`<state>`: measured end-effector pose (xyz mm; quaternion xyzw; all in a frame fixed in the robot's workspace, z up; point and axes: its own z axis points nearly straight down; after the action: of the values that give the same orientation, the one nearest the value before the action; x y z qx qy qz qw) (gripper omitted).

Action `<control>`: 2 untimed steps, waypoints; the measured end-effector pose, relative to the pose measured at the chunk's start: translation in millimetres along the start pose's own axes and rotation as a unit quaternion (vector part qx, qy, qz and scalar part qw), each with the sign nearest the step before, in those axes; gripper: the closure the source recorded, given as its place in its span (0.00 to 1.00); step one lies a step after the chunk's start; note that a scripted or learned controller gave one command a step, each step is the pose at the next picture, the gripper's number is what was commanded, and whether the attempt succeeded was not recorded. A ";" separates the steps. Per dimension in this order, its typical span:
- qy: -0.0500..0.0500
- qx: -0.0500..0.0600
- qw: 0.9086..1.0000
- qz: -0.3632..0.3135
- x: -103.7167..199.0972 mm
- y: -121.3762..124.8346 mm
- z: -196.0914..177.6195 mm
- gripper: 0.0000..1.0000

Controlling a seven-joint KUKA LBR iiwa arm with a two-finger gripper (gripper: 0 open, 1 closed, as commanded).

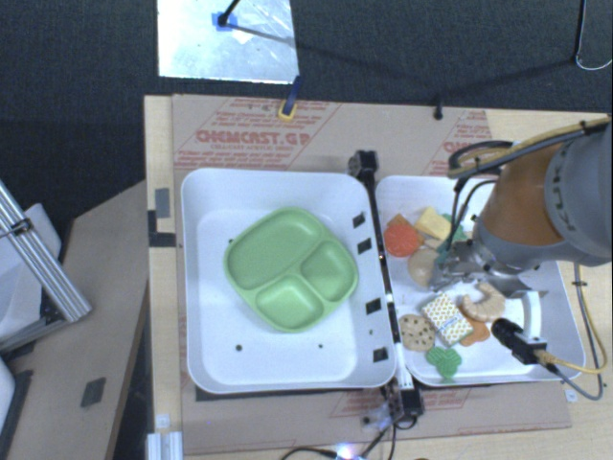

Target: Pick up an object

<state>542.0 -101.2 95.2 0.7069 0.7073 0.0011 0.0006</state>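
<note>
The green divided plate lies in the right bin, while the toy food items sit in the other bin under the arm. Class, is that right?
Not quite. The camera view shows the green divided plate in the left bin, not the right. The rest stands: the toy food items sit in the other bin, under the arm.

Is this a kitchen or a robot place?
Probably a robot lab, not a kitchen. A grey and orange robot arm reaches into a white bin of pretend food, like a toy cookie. The other bin holds a green divided plate, and cables run across the bench.
</note>
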 end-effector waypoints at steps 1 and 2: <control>-0.001 -0.002 1.000 0.001 -10.9 0.9 -51.2 1.00; -0.001 -0.003 1.000 -0.002 -9.9 -2.1 -114.3 1.00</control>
<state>539.6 -111.1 209.5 0.7057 0.7085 0.0024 0.0034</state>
